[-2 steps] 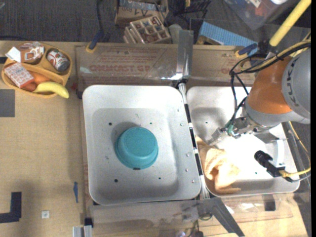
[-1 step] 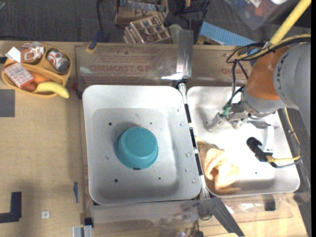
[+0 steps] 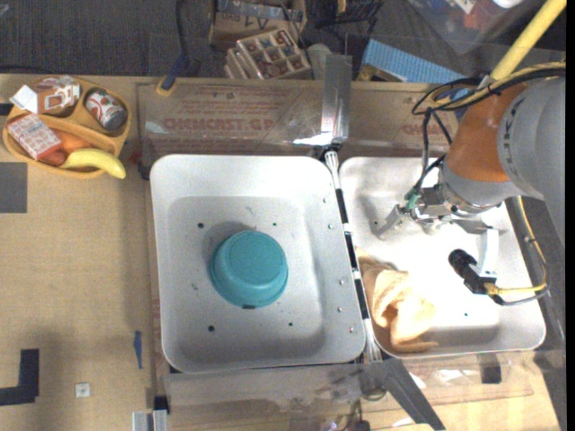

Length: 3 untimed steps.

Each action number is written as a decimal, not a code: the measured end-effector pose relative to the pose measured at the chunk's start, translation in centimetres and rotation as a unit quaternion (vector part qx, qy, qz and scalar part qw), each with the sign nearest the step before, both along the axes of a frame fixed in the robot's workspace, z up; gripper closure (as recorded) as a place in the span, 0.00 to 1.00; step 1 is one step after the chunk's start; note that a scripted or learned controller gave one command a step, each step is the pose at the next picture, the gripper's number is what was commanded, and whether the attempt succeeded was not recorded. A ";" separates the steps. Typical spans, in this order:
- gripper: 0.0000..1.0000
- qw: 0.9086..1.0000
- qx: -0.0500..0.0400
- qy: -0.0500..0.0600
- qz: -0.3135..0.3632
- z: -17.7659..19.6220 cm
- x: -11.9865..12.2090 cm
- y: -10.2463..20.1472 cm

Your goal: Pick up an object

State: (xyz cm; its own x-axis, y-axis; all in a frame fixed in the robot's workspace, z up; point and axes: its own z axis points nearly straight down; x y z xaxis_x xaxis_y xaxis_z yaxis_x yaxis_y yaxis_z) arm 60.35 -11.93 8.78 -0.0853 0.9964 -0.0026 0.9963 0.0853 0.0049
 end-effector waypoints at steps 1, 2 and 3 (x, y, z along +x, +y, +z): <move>0.00 0.999 0.000 0.001 -0.047 9.5 0.7 -7.5; 0.00 1.000 0.001 0.003 0.026 8.4 -4.9 -8.5; 0.00 0.997 0.002 0.004 -0.071 8.7 -12.4 -2.6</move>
